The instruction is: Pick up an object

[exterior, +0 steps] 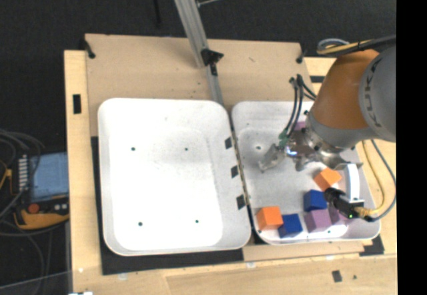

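- The gripper (pixel 272 157) hangs over the bare floor near the middle of the right bin (pixel 248 120), reaching in below the arm's orange band (pixel 340 97); its two grey fingers look spread a little, with nothing visible between them, so I judge it open and carrying nothing
- The candidates all lie toward the near end of that bin: an orange block (pixel 269 217) touching a blue block (pixel 290 225), then a purple block (pixel 318 220) with a second blue block (pixel 315 201) just behind it, and a smaller orange block (pixel 327 178) near the wrist
- None of these sits under the fingers; the closest, the orange block at the near edge, is well apart from the fingertips
- Main risk: a descent from this spot would close on bare bin floor and come up with nothing
- Second risk: the blocks are packed tight, so a finger could land on top of a neighbour or push the pair aside instead of straddling one
- Third risk: the blocks hug the near wall, leaving little room for a finger to slip down on that side
- The left bin (pixel 120 120) plays no part in the pick
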You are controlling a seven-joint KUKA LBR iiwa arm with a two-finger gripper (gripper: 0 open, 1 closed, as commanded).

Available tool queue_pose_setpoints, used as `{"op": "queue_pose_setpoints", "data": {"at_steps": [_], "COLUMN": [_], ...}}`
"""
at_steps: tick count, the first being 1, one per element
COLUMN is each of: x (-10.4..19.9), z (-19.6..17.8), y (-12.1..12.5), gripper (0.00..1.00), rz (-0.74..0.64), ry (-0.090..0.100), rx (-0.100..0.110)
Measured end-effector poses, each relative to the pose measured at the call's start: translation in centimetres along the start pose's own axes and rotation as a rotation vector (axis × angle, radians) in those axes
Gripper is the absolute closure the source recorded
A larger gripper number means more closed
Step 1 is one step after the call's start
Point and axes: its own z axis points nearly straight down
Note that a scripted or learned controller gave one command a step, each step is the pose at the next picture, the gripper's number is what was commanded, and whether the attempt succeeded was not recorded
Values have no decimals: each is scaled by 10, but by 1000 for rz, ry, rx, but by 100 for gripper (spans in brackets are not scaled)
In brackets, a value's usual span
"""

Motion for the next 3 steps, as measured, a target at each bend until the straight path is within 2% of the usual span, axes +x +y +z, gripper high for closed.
{"op": "queue_pose_setpoints", "data": {"at_steps": [1,2,3], "x": [-1,-1,1], "z": [53,39,-6], "y": [-11,-8,-2], "gripper": [0,100,100], "rz": [-2,7,-6], "ry": [0,1,0], "rx": [0,-10,-12]}}
